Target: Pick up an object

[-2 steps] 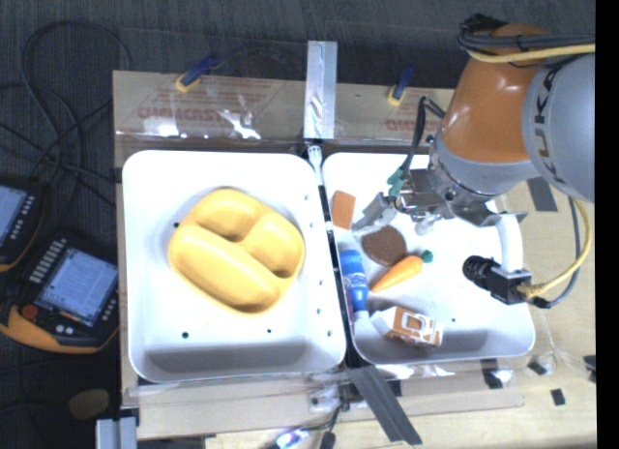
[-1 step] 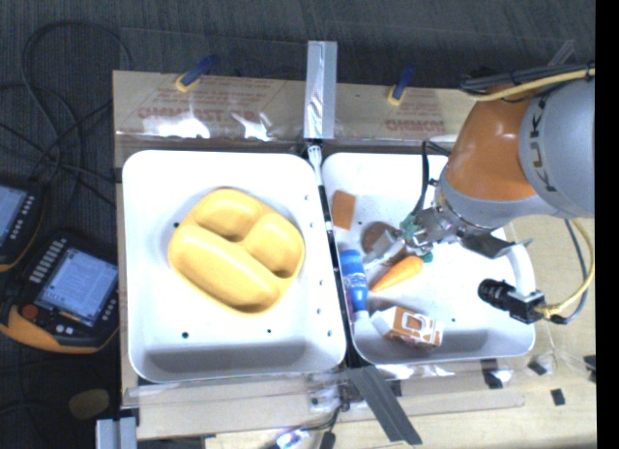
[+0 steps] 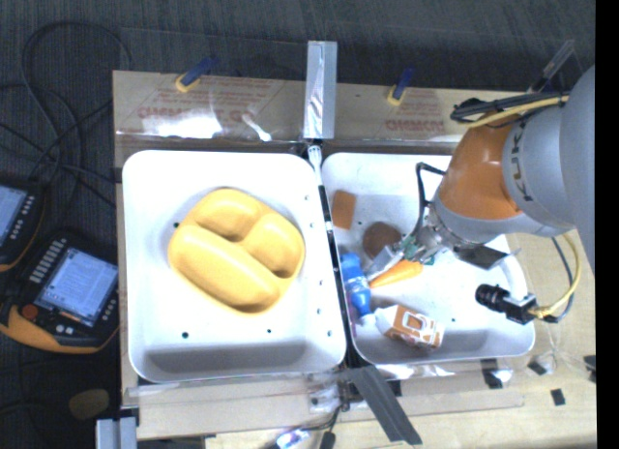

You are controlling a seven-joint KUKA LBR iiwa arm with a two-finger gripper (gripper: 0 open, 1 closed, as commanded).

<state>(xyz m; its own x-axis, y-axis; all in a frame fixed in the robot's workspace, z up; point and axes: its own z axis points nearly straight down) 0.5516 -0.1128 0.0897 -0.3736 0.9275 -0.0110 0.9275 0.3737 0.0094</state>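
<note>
1. Gripper [image 3: 423,247]: positioned low in the right bin [image 3: 503,336], at the thick end of an orange carrot-shaped object [image 3: 397,274]. Whether the jaws are spread or pressed together cannot be determined; the wrist hides them.
2. Carrot-shaped object: lies near the middle of the right bin. Its long axis runs diagonally, thick end up-right at the gripper, tapered tip pointing down-left toward the bin divider. Contact with the gripper cannot be confirmed.
3. Adjacent items: a blue object [image 3: 354,283] lies just beside the carrot's tip, against the divider. A brown round object [image 3: 379,237] sits just above the carrot. An orange-brown block [image 3: 342,209] lies farther up along the divider. A white and orange carton [image 3: 410,326] lies below the carrot, near the bin's front wall.
4. Arm [image 3: 522,171]: grey with orange band, reaching in from the right above the right bin.
5. Left bin [image 3: 145,341]: holds a large yellow lobed object [image 3: 235,249], centred.
</note>
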